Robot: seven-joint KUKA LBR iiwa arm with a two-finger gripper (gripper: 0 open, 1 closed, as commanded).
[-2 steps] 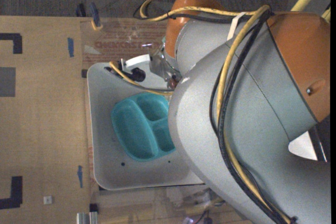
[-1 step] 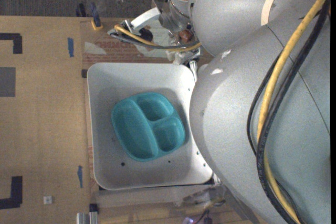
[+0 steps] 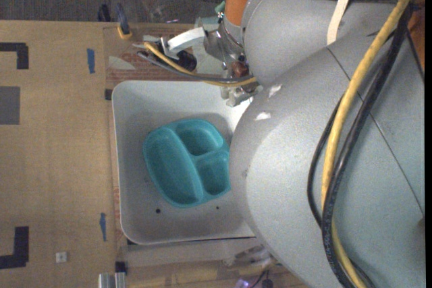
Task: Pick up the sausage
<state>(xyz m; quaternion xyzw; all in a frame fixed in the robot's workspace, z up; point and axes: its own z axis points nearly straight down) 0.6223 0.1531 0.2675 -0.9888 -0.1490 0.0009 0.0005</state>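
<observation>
Sausage position relative to the jaws cannot be established, since the grey arm (image 3: 324, 145) covers the right part of the white bin (image 3: 135, 212), leaving the teal divided tray (image 3: 189, 162) exposed, and jaw state cannot be determined.
</observation>
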